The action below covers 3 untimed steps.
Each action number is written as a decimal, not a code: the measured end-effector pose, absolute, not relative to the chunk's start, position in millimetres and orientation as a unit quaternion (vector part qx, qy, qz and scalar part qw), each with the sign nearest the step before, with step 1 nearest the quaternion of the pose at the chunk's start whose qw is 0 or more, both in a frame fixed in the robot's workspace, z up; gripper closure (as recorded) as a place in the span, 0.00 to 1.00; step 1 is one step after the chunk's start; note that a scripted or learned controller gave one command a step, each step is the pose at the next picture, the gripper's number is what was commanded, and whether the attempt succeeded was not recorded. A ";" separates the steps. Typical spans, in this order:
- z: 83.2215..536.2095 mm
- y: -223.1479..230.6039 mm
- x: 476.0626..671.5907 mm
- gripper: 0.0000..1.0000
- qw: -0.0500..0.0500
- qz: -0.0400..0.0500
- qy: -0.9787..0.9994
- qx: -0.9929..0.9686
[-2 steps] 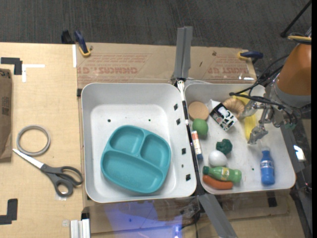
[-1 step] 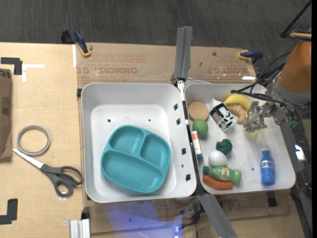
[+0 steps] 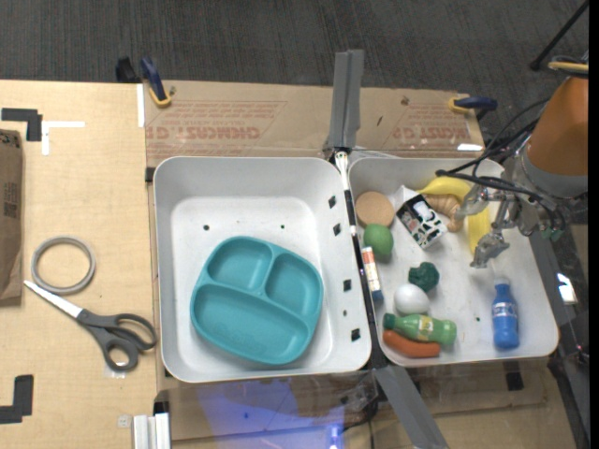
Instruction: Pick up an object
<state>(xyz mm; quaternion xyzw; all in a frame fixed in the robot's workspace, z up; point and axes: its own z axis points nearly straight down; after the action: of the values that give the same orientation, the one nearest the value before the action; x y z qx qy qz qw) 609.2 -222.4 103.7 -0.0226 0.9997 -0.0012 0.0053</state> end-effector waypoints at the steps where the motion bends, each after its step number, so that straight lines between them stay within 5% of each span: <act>1: 91.8 -196.0 483.8 0.00 0.000 0.000 1.000 0.017; 2: 92.6 -132.4 606.4 0.00 0.002 0.000 0.997 0.080; 3: 92.3 -102.5 592.1 0.00 0.001 0.000 0.993 0.118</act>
<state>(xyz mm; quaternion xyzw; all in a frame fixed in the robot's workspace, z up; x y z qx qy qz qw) 592.1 -102.5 92.3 0.1178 0.9930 -0.0001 0.0012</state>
